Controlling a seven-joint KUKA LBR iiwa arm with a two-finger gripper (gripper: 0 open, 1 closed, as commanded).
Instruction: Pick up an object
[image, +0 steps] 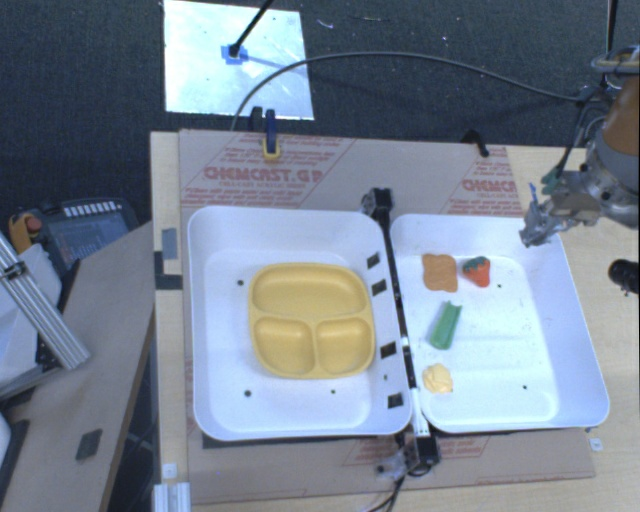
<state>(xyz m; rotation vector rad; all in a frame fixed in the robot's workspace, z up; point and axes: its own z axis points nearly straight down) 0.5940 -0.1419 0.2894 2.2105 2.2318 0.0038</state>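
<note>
Gripper (535, 232) empty, finger state unclear. Green piece (445, 325) sits down-left of it: looks light, rigid, likely slick plastic; pinch across its narrow middle.

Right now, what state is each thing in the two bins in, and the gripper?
Yellow tray: flat in the left bin, upright.
Orange piece: lying loose in the right bin.
Red piece: loose beside it.
Green piece: lying flat, loose.
Pale yellow piece: loose, nearest the front.
Gripper: over the right bin's far corner, holding nothing.
</note>
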